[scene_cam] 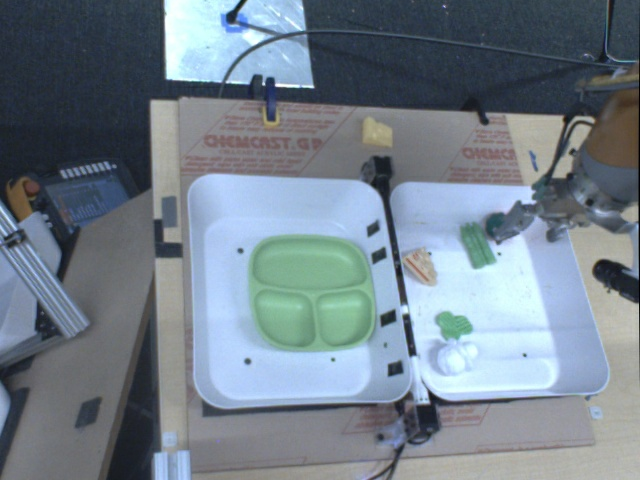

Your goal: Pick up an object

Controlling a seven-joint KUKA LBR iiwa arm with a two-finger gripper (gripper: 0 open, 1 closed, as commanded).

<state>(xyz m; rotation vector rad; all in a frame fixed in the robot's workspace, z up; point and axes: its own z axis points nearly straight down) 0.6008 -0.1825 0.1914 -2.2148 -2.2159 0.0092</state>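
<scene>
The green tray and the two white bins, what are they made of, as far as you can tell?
The green tray looks like moulded plastic with a matte finish: one even pale green, with soft rounded dividers between its three compartments. The left white bin and the right white bin look like thin formed plastic, smooth and slightly glossy, with rounded corners and rolled rims. Plastic is a guess from the look alone.

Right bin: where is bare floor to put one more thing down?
The right bin has bare floor along its right side, right of the green stick. Its left edge is crowded: orange wedge, green toy, white ball.
</scene>
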